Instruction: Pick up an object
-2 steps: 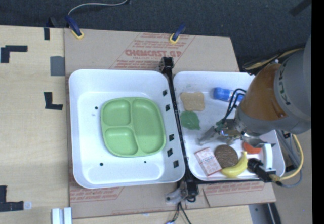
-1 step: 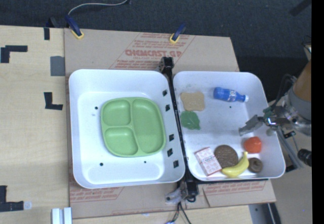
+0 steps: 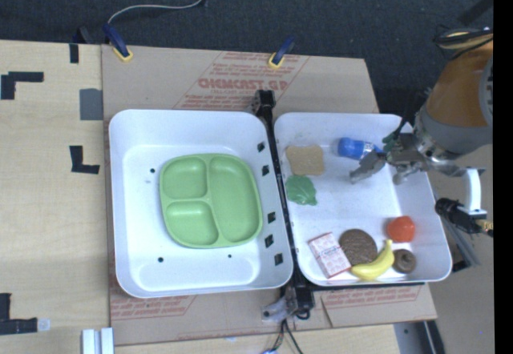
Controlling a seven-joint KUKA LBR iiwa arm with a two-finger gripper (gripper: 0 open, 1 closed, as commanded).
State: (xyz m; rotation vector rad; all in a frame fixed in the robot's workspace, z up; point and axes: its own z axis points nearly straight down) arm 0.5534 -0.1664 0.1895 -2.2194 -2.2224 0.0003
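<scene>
My gripper [image 3: 385, 170] hangs over the upper right part of the right bin [image 3: 345, 208], its two grey fingers spread apart and open with nothing between them. A blue object [image 3: 349, 147] lies just up and left of the left finger [image 3: 363, 169], close to it but outside the gap. Further left are a tan square piece [image 3: 305, 158] and a green lump [image 3: 301, 190]. Along the bin's front lie a red-and-white packet [image 3: 328, 254], a brown disc [image 3: 358, 245], a banana [image 3: 375, 263], a small brown ring [image 3: 405, 260] and a red object [image 3: 401, 227].
The left bin [image 3: 136, 144] holds a green divided plate [image 3: 212, 199]. A black divider with clips [image 3: 272, 184] runs between the bins. The arm's orange band [image 3: 461, 96] sits over the right bin's far right edge. Bare white floor shows in the middle of the right bin.
</scene>
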